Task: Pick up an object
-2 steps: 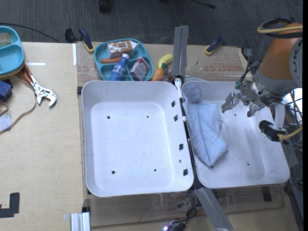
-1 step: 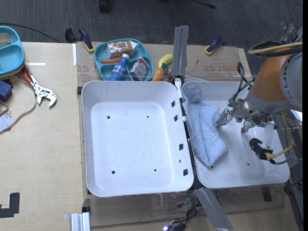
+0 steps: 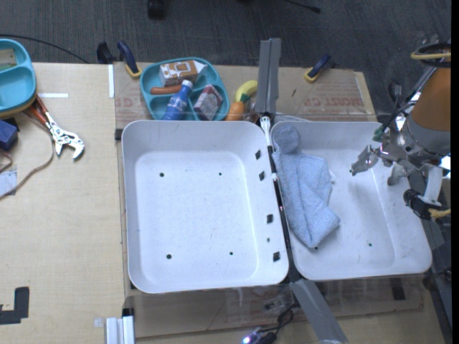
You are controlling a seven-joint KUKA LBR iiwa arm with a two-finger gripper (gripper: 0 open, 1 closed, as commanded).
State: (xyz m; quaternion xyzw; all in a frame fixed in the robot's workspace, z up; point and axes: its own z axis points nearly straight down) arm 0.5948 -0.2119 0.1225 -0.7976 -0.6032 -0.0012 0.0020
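- Blue-grey cloth (image 3: 305,196), crumpled and folded lengthwise, lying in the right bin (image 3: 373,260) against its left wall, running from the rounded bunch at the upper left corner down to a wider end near the middle of the floor.
- Apart from the cloth, well to its right: gripper (image 3: 379,165) hanging over the right bin's upper right part, fingers (image 3: 361,165) spread apart and holding nothing.
- Above the gripper, at the view's right edge: arm with its orange band (image 3: 435,106) and cabling around the wrist.
- Just left of the right bin, touching along a shared divider: left bin (image 3: 136,213), white, with small dark holes in its floor and black clips along its right wall.
- Behind the bins, on the cardboard sheet: teal divided tray (image 3: 149,84) holding a small box, a blue bottle (image 3: 177,100), a dark packet and a red stick-like item.
- Beside that tray to the right: yellow banana-like toy (image 3: 246,91) and an orange item just below it, close to a grey upright post (image 3: 268,74).
- Blue-and-yellow clamps (image 3: 129,59) at the cardboard's back edge, one at left, one at right.
- Far left on the wooden counter (image 3: 57,228): another teal tray (image 3: 14,74), a silver adjustable wrench (image 3: 64,138) with orange handle, a cord and a dark blue block.
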